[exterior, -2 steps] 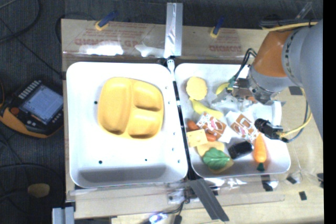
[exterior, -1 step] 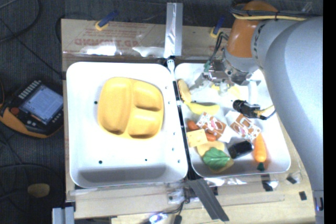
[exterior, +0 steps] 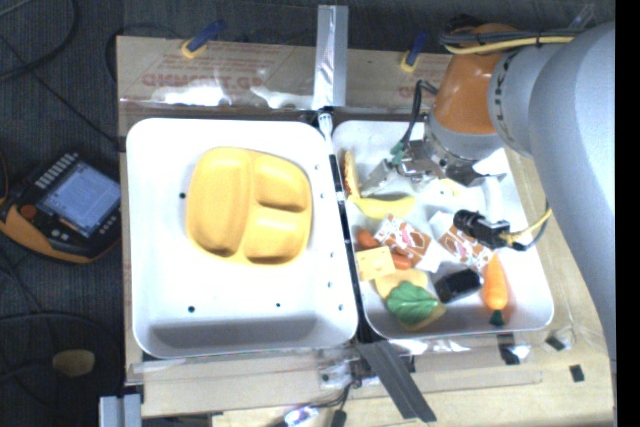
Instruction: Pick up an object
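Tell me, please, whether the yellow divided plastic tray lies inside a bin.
Inside: the yellow divided plastic tray lies flat within the left white bin.

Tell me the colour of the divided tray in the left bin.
The divided tray is yellow, as the camera view shows.

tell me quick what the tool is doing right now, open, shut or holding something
Tool: cannot be told. It sits low in the right bin, near the banana, and nothing can be seen held in it.

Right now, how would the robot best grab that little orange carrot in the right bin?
Probably across the carrot's orange middle, coming straight down. It lies flat and nearly lengthwise near the right bin's wall, so fingers closing across its narrow width should fit beside the black block.
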